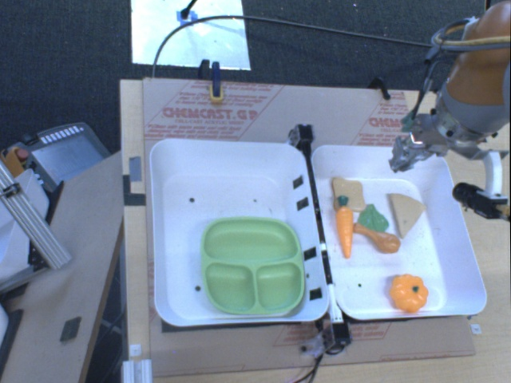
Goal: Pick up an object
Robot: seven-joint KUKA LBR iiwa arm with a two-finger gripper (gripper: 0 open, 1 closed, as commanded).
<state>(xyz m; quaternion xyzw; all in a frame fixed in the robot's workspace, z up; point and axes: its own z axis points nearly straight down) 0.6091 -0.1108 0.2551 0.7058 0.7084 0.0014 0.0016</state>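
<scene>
Since nothing looks lifted yet, I'd say this pick is barely underway. Biggest thing first: the table (263, 102), with a printed cardboard sheet on it and two white bins side by side. The left bin (184, 174) only has a green divided plate (253, 266) sitting toward its near right corner. The right bin (455, 238) is where all the pickable stuff lives. The arm (479, 62) comes in from the right, orange band and all, and its gripper (405, 156) hangs over the far edge of the right bin, just beyond the toys. Honestly I can't tell whether the fingers are open or closed from this angle, it's just a grey blob at that end, but nothing shows between them. Now the toys: a tan wedge (406, 211) that looks like a slice of bread or cheese is the one nearest the gripper, lying flat. Left of it is a squarish tan cracker-like piece (350, 190), and a carrot (344, 228) lies with its green top right against that piece. Between carrot and wedge there's a small green leafy bit (372, 217) resting against an orange drumstick-looking thing (378, 238). A little orange pumpkin (409, 292) sits by itself near the front of the bin, well apart from the rest. So what's left is basically everything: get over one toy, come down, close, lift. My guess is the wedge is the easiest reach.
</scene>
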